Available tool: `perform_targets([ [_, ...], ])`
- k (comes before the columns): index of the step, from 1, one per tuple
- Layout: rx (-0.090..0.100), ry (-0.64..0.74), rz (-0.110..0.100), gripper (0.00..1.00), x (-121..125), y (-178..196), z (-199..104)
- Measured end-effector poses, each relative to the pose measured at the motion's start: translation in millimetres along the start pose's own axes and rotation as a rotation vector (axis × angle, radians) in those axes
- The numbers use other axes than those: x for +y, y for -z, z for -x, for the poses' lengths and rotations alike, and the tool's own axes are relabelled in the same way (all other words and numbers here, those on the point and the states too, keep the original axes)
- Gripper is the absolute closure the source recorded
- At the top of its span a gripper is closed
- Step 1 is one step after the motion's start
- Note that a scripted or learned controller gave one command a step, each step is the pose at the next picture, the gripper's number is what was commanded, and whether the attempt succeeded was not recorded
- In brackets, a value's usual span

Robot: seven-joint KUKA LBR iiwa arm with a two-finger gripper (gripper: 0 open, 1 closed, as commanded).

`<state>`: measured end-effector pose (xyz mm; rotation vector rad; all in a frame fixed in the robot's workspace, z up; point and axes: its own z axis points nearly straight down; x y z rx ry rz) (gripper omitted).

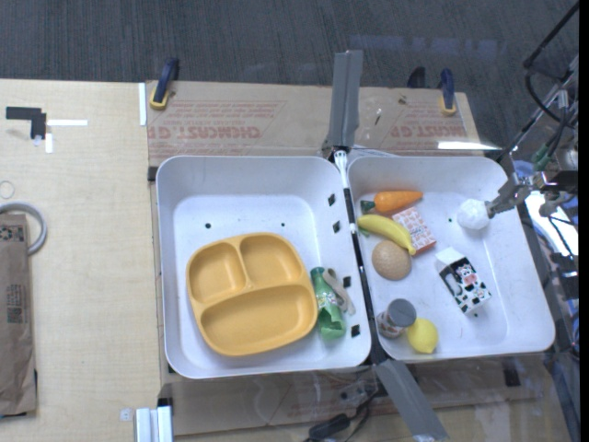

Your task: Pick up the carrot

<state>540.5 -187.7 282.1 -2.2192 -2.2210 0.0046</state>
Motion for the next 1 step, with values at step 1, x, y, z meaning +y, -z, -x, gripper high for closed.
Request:
perform_targets([
  [1, -0.002, 0.101, 0.003, 0.00, -60.5, 53.6, 35.0],
])
